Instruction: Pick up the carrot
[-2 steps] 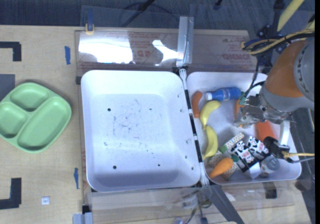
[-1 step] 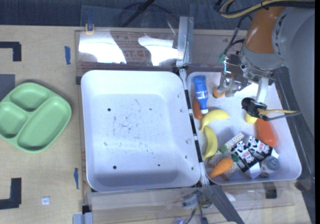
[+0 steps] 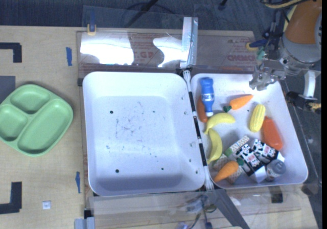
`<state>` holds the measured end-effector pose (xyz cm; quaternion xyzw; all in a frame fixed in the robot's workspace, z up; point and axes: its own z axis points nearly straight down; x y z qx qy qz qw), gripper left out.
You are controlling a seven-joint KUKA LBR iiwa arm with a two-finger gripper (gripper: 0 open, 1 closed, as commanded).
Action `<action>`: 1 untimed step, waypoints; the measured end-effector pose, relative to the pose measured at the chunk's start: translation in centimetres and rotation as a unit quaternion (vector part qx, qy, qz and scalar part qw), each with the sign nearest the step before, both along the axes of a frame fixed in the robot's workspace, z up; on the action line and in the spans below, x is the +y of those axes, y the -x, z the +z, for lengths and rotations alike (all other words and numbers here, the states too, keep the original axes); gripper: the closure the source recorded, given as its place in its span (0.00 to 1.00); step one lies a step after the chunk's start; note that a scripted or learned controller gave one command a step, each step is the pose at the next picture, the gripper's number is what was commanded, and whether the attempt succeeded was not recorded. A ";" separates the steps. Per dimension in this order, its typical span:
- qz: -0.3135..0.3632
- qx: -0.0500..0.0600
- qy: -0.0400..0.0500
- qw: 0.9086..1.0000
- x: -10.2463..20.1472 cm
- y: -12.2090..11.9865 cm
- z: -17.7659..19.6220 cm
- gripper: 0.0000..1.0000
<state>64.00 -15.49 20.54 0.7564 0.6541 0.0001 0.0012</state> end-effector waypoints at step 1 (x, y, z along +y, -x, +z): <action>0.001 0.000 0.000 1.000 0.1 0.0 0.0 0.00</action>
